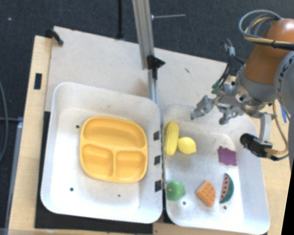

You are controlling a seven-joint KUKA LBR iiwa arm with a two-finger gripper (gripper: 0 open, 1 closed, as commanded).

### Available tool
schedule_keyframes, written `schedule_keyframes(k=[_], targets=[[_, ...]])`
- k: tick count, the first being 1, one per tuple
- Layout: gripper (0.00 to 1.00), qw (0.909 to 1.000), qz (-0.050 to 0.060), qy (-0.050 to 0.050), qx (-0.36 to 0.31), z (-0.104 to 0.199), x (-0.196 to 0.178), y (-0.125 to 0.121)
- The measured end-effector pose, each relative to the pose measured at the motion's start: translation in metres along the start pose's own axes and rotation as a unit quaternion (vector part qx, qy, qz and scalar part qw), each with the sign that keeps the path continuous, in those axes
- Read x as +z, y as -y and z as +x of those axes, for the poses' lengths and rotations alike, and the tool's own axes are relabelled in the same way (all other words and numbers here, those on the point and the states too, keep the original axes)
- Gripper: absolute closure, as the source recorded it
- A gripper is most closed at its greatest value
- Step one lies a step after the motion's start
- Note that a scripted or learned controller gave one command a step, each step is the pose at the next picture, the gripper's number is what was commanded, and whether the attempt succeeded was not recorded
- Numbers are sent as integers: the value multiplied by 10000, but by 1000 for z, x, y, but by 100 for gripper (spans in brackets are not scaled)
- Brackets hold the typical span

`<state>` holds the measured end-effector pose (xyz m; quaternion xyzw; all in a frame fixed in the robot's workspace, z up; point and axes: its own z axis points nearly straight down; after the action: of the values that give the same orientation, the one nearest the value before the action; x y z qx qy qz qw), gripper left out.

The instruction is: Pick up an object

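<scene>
I count two white bins point(55, 143), one yellow tray point(113, 149), six toy foods point(187, 145), gripper point(214, 113) fingers spread, holding nothing, arm cut off right.

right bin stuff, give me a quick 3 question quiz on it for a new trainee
1. True or false: the banana touches the lemon.
2. Which item lies nearest the right bin's front edge? A) purple piece B) waffle wedge C) lemon
3. Fill in: the yellow divided tray sits in the ___ bin.

Key: 1 true. 2 B. 3 left. Bonus fact: the gripper hovers over the right bin's back edge with its fingers spread, holding nothing; a green ball and a watermelon slice also lie there.
</scene>
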<state>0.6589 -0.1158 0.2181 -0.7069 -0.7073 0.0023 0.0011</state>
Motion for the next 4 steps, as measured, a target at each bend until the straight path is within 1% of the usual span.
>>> schedule_keyframes(k=[1, 2, 3, 4], targets=[[0, 10000, 3, 0, 11, -4, 63, 0], [0, 10000, -13, 11, 23, -6, 116, 0], [100, 10000, -39, 8, 45, -7, 101, -1], [100, 10000, -54, -3, 32, -7, 57, -3]])
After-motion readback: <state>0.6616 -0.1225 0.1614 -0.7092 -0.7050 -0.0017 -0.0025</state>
